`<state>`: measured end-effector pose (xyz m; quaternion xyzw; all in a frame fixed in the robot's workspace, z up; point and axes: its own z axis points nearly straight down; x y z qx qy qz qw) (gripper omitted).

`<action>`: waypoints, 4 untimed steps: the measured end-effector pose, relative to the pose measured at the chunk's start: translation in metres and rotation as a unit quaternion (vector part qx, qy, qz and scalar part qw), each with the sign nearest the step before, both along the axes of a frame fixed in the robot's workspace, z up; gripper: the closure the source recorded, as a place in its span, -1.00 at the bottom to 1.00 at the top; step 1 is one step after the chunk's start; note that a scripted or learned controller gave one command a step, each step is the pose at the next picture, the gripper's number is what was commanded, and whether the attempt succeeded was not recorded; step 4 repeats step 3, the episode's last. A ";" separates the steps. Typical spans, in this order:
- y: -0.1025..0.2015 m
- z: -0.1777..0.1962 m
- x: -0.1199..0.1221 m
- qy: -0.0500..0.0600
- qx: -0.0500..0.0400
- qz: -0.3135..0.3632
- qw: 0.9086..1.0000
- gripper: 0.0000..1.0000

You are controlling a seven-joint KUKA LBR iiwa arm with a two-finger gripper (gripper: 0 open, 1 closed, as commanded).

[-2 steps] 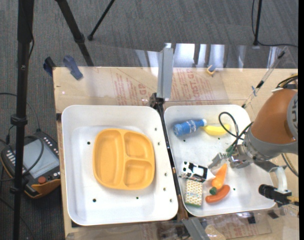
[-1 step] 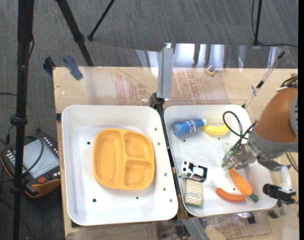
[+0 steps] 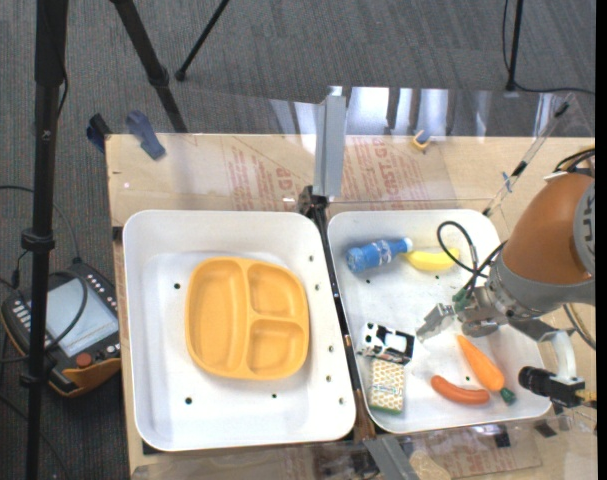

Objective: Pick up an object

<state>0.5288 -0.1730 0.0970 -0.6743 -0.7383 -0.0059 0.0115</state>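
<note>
My gripper hangs over the right bin, near its right side, open, with its fingers spread wide. Just under it and slightly toward the front lies an orange carrot, not gripped. A red sausage lies in front of the carrot. To the left are a black-and-white cow toy and a green-and-cream box. At the back of the bin a blue bottle lies beside a yellow banana.
The left bin holds a yellow three-part plate. A grey post stands behind the divide between the bins. A black cable loops over the right bin's back right. Tripod legs and a pendant sit off the bench's left.
</note>
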 end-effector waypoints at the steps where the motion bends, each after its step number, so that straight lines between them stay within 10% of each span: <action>1: -0.036 -0.011 -0.053 -0.001 -0.010 -0.062 0.998 -1.00; 2: -0.036 -0.003 -0.054 0.000 -0.009 -0.065 0.998 1.00; 3: -0.006 0.108 -0.025 -0.003 -0.012 -0.056 0.998 1.00; 4: -0.006 0.108 -0.025 -0.003 -0.012 -0.056 0.998 1.00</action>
